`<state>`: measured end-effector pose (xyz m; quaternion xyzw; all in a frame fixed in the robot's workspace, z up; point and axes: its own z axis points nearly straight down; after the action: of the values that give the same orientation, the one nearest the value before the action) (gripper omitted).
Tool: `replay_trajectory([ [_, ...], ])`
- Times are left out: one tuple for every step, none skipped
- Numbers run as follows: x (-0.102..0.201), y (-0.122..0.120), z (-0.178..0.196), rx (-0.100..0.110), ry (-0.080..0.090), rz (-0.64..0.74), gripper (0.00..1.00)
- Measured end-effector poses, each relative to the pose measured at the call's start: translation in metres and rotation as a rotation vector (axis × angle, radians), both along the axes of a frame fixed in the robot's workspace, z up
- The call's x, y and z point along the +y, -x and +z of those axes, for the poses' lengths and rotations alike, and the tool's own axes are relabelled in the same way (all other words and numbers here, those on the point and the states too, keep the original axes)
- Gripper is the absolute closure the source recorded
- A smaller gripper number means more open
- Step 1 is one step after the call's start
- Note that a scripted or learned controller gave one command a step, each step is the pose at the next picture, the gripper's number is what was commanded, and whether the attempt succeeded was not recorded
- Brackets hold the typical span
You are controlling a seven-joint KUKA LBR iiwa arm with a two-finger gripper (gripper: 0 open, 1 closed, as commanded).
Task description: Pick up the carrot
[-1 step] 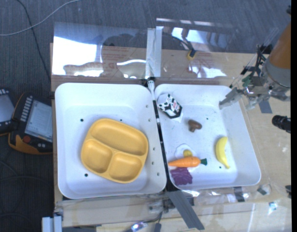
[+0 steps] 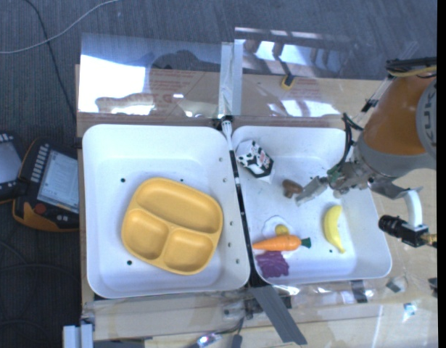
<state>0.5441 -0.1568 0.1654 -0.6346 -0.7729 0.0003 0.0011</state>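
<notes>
While the carrot (image 2: 278,243) is lying near the front of the right bin (image 2: 368,267), I am getting ready to reach for it. It is resting between the purple grapes (image 2: 275,264) and the fried egg (image 2: 278,228), touching both. The banana (image 2: 333,228) is lying just beside, to the right. Farther back, my pincer (image 2: 315,188) is hanging over the bin near a small brown thing (image 2: 291,188), and I cannot tell how it is set. I am thinking I should come down right over the orange middle, staying off the egg and grapes. The yellow tray (image 2: 172,225) is sitting in the left bin (image 2: 99,194).
</notes>
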Motion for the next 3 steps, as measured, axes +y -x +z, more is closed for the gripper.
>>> replay_trajectory([
  [0.051,0.033,-0.073,-0.017,0.006,0.126,0.00],
  [0.048,0.053,-0.073,-0.025,0.006,0.096,0.00],
  [0.055,0.055,-0.073,-0.021,0.003,-0.099,0.00],
])
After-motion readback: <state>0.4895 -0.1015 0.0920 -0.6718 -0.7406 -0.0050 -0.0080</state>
